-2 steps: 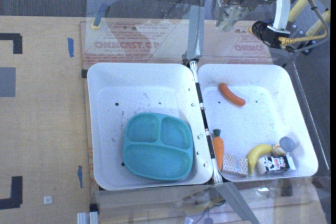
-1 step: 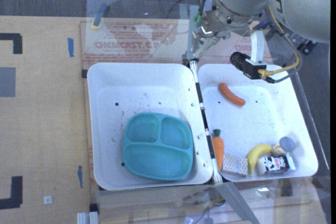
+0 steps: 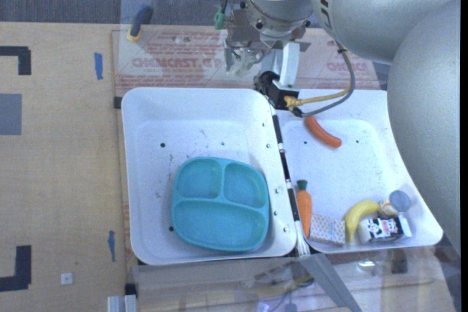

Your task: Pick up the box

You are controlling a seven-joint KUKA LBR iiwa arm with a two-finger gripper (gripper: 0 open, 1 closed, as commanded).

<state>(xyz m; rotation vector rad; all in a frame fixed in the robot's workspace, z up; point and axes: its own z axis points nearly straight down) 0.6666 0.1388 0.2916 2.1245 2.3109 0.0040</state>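
Observation:
A small flat box (image 3: 329, 230) with a pale speckled print lies at the front of the right bin (image 3: 380, 150), between a carrot (image 3: 304, 207) and a banana (image 3: 361, 216). Beside the banana lies a black-and-white carton (image 3: 385, 229). My gripper (image 3: 243, 62) hangs over the back rim of the left bin (image 3: 197, 109), far from the box. It is open with nothing between its fingers.
A teal divided plate (image 3: 219, 204) fills the front of the left bin. In the right bin, a red sausage (image 3: 322, 131) lies near the back and a small bluish cap (image 3: 399, 199) sits at the right wall. The arm's bulk overhangs the right bin's far side.

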